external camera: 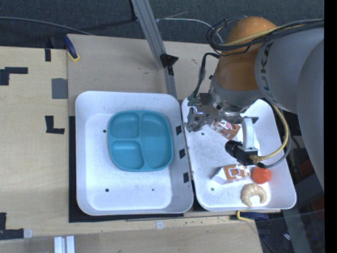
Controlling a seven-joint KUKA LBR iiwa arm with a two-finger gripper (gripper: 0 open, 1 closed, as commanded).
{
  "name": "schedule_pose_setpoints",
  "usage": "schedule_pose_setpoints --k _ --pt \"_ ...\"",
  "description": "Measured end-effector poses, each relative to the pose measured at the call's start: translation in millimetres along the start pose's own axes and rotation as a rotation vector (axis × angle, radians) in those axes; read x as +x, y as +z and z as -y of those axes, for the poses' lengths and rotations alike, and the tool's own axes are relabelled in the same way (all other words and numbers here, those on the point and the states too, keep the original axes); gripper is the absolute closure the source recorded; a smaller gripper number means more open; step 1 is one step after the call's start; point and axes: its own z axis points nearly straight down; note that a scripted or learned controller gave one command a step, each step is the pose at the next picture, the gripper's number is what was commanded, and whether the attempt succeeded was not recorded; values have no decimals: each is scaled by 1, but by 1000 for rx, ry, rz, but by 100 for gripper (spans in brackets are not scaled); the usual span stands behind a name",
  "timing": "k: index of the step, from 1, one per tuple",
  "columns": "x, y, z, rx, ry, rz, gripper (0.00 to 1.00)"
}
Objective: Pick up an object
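My gripper (194,118) hangs low over the far left corner of the right bin (202,191), below the arm's orange band. Just to its right, partly under the wrist, lies an orange-and-white packet (228,128). Whether the gripper touches it is hidden by the wrist. Nearer the front of the same bin lie a second orange-and-white packet (231,173), a small red-orange ball (261,175) and a croissant (254,194), all apart from the gripper.
The left bin (92,188) holds a blue divided plate (141,140). A grey metal post (152,30) slants down to the bins' far edge. A black fitting with a yellow cable (243,153) hangs from the arm over the right bin.
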Motion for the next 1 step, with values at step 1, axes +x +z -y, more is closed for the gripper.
schedule_pose_setpoints --k 1 --pt "56 3 -16 0 1 1 100"
